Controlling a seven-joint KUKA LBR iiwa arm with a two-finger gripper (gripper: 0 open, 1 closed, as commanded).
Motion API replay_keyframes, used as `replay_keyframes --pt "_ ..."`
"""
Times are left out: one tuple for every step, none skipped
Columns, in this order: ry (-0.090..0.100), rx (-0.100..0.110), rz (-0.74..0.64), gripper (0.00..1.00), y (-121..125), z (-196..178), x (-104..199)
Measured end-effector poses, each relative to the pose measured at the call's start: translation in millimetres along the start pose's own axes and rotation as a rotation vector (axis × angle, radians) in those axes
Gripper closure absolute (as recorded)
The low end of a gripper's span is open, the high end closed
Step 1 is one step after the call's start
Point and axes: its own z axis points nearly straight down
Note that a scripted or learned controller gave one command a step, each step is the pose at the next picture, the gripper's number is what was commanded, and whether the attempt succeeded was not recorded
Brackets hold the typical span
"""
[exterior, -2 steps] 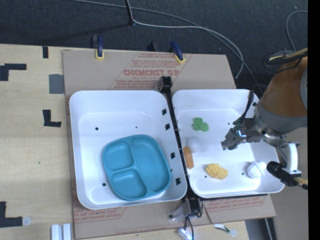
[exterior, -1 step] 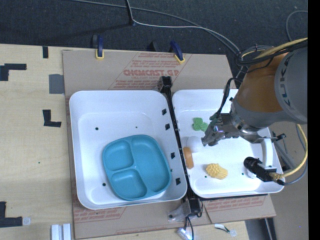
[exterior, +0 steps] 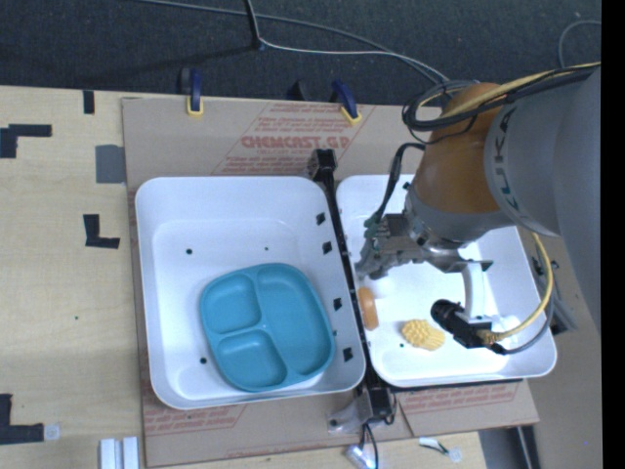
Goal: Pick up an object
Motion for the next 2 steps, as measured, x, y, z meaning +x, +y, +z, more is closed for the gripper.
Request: replay_keyframes --pt "0.000 -0.001 0.001 1.00 6 -13 58" --pt "-0.001 0.001 0.001 1.00 13 -5 109"
